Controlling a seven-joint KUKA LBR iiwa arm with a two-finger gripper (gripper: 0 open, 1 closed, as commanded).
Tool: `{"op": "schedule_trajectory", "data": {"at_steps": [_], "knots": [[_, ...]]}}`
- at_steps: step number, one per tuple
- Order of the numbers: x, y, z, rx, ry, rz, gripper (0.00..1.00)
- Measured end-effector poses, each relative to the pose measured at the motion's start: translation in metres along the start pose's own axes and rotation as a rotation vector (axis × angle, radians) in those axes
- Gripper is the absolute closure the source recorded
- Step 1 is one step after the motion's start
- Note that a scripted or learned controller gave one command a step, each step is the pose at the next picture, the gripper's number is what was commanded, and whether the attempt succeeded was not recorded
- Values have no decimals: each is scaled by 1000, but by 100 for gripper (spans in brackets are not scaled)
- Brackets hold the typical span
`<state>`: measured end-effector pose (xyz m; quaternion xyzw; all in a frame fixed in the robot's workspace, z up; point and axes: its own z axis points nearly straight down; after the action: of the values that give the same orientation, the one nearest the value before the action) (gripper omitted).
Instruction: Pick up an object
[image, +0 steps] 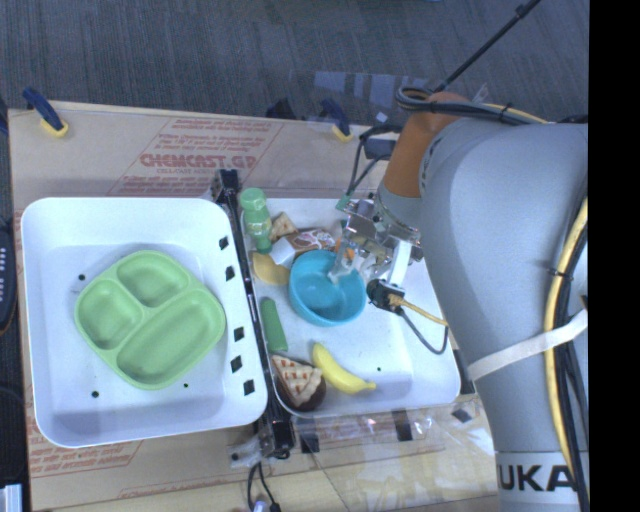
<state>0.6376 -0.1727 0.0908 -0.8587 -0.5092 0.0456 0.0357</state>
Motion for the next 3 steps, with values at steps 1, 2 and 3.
{"op": "schedule_trajectory", "data": {"at_steps": [1, 2, 3], "knots": [[0, 2, 0, -13, -1, -1, 0], [-1, -83, 8, -86, 58, 348, 0], [-2, -85, -2, -72, 54, 340, 100]]}}
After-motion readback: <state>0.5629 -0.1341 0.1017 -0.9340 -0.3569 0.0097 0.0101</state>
